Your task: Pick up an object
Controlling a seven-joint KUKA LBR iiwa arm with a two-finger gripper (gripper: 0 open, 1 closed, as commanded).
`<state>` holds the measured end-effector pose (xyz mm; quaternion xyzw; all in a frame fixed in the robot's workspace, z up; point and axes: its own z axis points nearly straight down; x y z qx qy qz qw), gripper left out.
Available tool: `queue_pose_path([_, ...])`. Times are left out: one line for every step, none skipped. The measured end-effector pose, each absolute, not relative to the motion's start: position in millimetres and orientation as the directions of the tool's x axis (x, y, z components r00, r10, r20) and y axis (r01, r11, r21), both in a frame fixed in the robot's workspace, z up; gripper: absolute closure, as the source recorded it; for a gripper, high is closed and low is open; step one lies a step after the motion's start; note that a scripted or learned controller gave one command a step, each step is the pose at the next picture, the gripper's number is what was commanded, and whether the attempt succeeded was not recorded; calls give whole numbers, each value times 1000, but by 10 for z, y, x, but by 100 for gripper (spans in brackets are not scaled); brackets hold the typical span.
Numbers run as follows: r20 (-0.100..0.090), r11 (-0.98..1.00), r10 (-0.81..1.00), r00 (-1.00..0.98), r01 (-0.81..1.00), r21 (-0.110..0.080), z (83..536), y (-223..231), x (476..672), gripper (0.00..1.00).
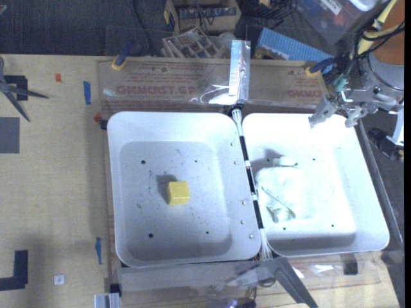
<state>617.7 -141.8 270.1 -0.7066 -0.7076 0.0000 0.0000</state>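
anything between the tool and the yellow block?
Yes, in the camera view: the tool hangs over the right bin's far corner; a pale crumpled item and the bins' shared rims lie between it and the yellow block.

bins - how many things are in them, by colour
yellow: 1, the yellow block in the left bin
white or clear: 1, the crumpled pale item in the right bin, hard to make out
total: 2

One fixed camera looks down at a slant on both bins, the left bin point(128, 133) and right bin point(359, 172).
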Motion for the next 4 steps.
queue_pose_path([0, -96, 995, 96, 995, 12, 986, -1324, 5551, 0])
queue_pose_path([1, -268, 963, 268, 963, 19, 943, -1322, 6187, 0])
queue_pose_path([-8, -637, 771, 637, 770, -29, 907, -1425, 6616, 0])
queue_pose_path([4, -635, 773, 635, 773, -8, 1035, -1385, 6674, 100])
